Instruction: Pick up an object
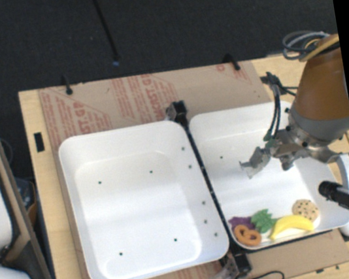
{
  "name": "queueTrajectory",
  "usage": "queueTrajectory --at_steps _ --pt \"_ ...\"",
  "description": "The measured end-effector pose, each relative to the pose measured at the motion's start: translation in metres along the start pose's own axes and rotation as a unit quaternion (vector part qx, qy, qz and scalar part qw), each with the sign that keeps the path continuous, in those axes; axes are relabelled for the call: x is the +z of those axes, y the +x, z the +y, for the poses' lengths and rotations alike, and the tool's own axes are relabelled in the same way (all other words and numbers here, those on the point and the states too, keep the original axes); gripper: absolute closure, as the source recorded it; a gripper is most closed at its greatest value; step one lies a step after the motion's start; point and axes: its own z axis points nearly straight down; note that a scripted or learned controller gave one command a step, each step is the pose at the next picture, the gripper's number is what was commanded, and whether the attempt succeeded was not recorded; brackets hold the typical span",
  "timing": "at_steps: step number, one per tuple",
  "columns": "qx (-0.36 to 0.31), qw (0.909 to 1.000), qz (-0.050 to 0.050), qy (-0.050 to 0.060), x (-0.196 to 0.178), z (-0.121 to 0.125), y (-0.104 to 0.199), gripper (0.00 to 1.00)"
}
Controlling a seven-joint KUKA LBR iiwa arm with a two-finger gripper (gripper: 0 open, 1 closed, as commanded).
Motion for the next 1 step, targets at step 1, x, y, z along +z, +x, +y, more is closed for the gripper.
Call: queueTrajectory --at_steps 1 --pt "0.0 1.0 0.0 0.0 0.0 0.0 0.0 0.0"
